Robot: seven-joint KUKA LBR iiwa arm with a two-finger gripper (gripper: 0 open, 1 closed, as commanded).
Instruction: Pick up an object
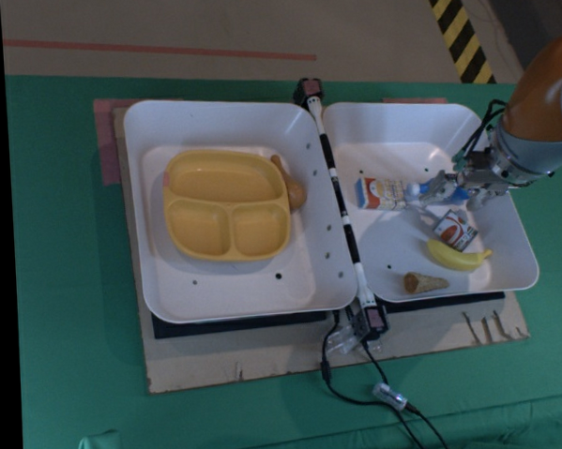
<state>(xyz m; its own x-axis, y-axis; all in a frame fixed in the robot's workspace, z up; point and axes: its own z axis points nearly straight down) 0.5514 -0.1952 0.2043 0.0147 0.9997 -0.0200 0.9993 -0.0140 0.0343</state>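
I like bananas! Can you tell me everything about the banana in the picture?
The banana is yellow, curved and small, with a darker tip at its right end. It looks smooth and shiny, like a plastic toy. It lies flat on the floor of the right bin, near the front right corner. A red and white can sits just behind it, very close or touching. An ice cream cone lies just in front, a little apart. The gripper hangs further back, not on the banana.
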